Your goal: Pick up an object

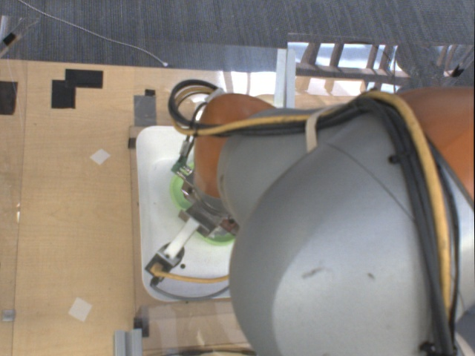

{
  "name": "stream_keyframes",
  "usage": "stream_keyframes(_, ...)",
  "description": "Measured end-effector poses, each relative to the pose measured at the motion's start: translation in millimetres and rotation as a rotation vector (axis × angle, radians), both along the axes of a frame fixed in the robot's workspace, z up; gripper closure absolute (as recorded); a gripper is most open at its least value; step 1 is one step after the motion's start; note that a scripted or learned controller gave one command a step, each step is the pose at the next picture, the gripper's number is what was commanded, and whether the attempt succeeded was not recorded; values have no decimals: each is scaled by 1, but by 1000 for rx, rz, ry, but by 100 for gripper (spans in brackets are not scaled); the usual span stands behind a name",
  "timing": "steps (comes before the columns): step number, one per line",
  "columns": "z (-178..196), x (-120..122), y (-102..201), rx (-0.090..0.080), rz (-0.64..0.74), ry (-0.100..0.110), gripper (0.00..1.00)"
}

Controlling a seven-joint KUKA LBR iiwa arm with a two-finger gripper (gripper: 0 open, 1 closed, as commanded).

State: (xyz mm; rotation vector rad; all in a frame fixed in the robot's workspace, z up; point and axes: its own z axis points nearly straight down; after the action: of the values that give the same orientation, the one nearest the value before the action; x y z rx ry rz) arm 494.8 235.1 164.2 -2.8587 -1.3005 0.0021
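Note:
The arm's grey body and orange band cover most of the camera view. Its gripper (196, 203) reaches down into the left white bin (152, 169), near the bin's middle. A round light-green object (177, 190) lies right under the gripper; only its left rim and a sliver at its near side show past the wrist. Whether the gripper touches the green object cannot be told, since the wrist hides the contact.
The bin's left and near walls show, with bare white floor toward its far left corner. Left of the bin lies the wooden bench top (67, 199) with black markers (76, 86) and small pale squares. A metal frame (341, 54) stands at the back right.

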Motion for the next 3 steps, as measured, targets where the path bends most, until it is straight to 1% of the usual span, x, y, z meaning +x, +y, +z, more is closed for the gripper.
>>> stream_keyframes(1,31,-3,0,2,-407,-2,100)
stream_keyframes(2,55,-7,0,3,-650,-2,100)
stream_keyframes(3,84,-8,0,0,-87,-3,100)
